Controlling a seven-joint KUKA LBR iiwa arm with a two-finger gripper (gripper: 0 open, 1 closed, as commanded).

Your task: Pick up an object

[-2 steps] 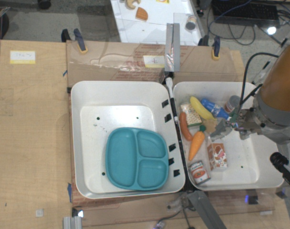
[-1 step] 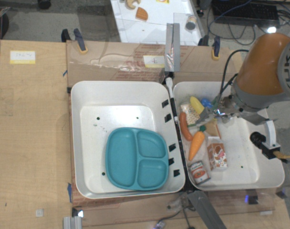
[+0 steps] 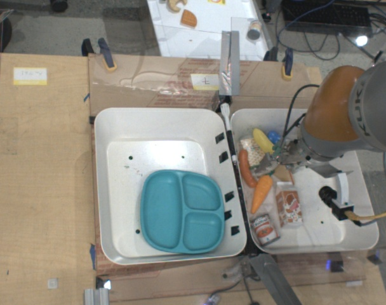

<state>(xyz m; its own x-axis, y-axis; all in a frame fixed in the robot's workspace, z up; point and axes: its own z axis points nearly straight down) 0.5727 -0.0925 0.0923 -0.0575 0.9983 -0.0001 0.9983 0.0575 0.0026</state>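
Observation:
The right bin holds several toy foods. A yellow piece and a small blue piece lie at its back left. A reddish sausage lies along the left wall, with an orange carrot beside it. A red-brown packet and a small can sit nearer the front. My gripper is low over the cluster, between the yellow piece and the carrot, close to a tan piece. The grey arm with its orange band covers the bin's back right.
In the left bin a teal divided plate lies toward the front. A metal post stands at the back between the bins. Blue clamps grip the cardboard behind them.

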